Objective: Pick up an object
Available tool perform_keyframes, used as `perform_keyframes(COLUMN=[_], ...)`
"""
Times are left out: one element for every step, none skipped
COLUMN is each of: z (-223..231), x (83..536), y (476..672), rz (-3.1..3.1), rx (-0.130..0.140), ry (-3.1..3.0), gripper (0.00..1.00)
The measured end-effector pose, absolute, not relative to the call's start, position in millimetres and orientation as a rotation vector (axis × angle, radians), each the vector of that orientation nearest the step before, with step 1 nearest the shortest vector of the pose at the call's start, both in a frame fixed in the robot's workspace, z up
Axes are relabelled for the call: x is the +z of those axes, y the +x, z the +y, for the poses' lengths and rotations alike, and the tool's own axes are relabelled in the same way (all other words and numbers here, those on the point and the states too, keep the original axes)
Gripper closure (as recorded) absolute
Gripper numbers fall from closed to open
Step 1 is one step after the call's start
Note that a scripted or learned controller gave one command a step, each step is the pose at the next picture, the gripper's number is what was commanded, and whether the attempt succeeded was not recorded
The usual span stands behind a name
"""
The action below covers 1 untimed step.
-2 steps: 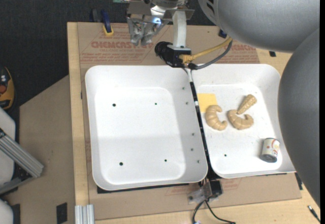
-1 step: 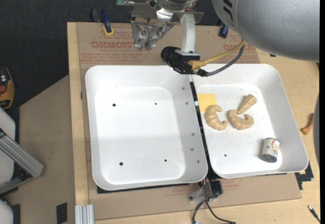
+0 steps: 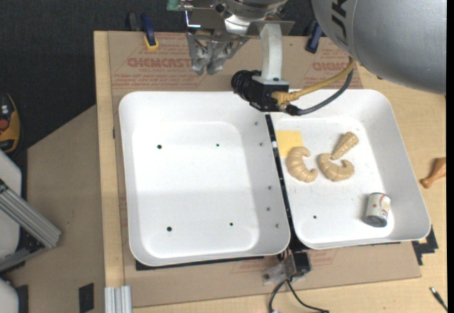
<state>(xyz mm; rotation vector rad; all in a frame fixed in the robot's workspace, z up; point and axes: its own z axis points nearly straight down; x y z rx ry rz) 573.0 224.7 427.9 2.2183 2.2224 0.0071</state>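
Croissant-shaped tan pastry pieces (image 3: pixel 301 164) are lying in the right-hand white bin (image 3: pixel 397 155), down and to the right of my jaws (image 3: pixel 211 59), which are hanging over the desk (image 3: pixel 113 70) behind the left bin, grip state unclear.

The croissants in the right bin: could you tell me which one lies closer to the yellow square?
The left croissant, its upper tip right beneath the yellow square. The other croissant lies further right, beside the tan cone-shaped piece.
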Motion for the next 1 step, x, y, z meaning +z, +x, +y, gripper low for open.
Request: perform_keyframes(z=[224.7], x=[422.2], y=[534.7], rz=[2.226], rx=[-0.007], ry=[2.221], gripper=[1.0])
